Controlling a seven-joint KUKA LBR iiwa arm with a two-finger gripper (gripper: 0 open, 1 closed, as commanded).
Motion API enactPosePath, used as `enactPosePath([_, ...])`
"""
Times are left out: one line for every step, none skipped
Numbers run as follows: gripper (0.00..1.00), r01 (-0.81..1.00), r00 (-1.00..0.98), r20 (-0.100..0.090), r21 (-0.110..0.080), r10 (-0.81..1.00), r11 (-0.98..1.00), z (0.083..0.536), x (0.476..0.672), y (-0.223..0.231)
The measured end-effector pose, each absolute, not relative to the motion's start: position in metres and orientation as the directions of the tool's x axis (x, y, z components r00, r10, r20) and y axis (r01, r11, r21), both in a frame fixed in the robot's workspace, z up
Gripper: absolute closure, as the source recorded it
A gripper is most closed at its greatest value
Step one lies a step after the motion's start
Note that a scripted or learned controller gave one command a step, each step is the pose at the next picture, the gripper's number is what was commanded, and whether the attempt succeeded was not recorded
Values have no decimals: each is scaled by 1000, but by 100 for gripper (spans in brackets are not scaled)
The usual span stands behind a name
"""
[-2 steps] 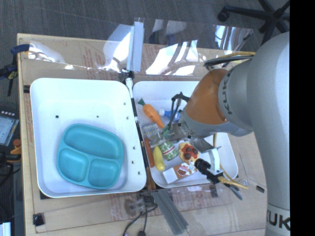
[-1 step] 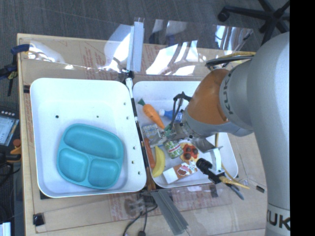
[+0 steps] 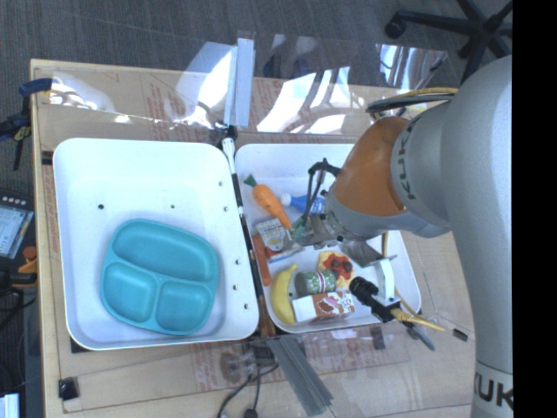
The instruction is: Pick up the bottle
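in the right bin (image 3: pixel 261 159) the end effector (image 3: pixel 312 225) hangs low among the clutter; how its grip stands i cannot tell. the bottle (image 3: pixel 326 306) lies at the near side, just right of a banana (image 3: pixel 282 293)

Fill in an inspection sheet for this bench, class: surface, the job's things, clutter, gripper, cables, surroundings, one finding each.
Surface: bench bears two white bins side by side, left bin and right bin.
Job's things: bottle lies on its side near the right bin's front edge.
Clutter: carrot, banana and small packets in the right bin; blue tray in the left bin.
Gripper: gripper is low over the right bin's middle; too hidden to judge the jaws.
Cables: one cable at the front edge.
Surroundings: chair base on carpet behind the bench.
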State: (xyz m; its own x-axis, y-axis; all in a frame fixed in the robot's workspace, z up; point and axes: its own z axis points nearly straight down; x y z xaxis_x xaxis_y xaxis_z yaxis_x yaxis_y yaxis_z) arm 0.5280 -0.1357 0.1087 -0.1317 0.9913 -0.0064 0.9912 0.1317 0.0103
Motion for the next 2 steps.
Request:
enactPosePath([0, 991, -132, -7, 10, 991, 132, 109, 528, -136])
enactPosePath([0, 994, 109, -7, 31, 994, -109, 98, 487, -132])
